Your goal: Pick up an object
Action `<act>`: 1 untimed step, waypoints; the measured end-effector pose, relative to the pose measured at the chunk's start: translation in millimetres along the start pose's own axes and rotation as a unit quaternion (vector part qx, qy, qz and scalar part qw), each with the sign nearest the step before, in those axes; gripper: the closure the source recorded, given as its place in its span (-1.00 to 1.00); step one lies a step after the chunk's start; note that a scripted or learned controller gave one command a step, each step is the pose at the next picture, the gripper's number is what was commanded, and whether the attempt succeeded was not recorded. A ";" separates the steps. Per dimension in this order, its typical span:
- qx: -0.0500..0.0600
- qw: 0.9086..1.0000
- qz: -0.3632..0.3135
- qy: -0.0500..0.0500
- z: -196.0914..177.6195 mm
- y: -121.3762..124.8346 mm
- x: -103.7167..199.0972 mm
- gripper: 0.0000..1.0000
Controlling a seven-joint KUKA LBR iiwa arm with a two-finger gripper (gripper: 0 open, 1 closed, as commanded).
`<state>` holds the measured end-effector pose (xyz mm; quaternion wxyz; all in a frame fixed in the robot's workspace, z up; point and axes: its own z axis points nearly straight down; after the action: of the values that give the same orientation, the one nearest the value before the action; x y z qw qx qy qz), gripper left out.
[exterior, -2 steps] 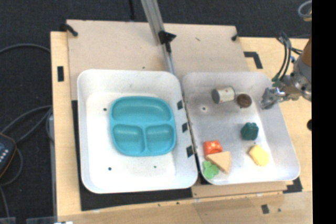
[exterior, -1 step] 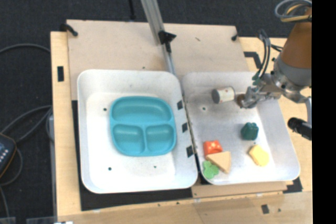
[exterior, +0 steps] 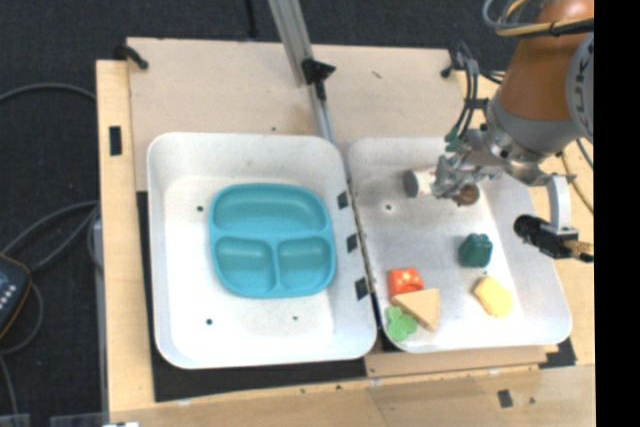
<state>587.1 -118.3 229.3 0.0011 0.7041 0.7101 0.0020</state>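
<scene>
The bench (exterior: 230, 90) carries two shallow white bins side by side. The left bin (exterior: 180, 175) contains a teal divided plate (exterior: 271, 239) with three compartments, lying flat near the bin's middle. The right bin (exterior: 520, 315) contains several small toy items: a dark green piece (exterior: 476, 250) right of centre, a yellow piece (exterior: 492, 296) nearer the front right corner, and a cluster at the front left made up of a red-orange block (exterior: 405, 279), a tan wedge (exterior: 420, 306) touching it, and a light green piece (exterior: 400, 323) at the bin's front edge. A small grey cylinder (exterior: 411, 183) lies toward the back of the right bin. The arm (exterior: 540, 85) reaches in from the right, and its gripper (exterior: 452, 183) hangs low over the rear portion of the right bin, just beside the grey cylinder. Nothing can be seen between them, and whether they are spread or closed cannot be determined at this resolution. A slanted aluminium rail (exterior: 285, 5) crosses the bench rear.
</scene>
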 end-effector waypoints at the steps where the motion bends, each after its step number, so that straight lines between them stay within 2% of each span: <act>1: 0.002 1.000 0.000 0.000 4.4 8.5 59.4 1.00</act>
<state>595.0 -58.8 225.1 -0.0004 0.7042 0.7100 0.0009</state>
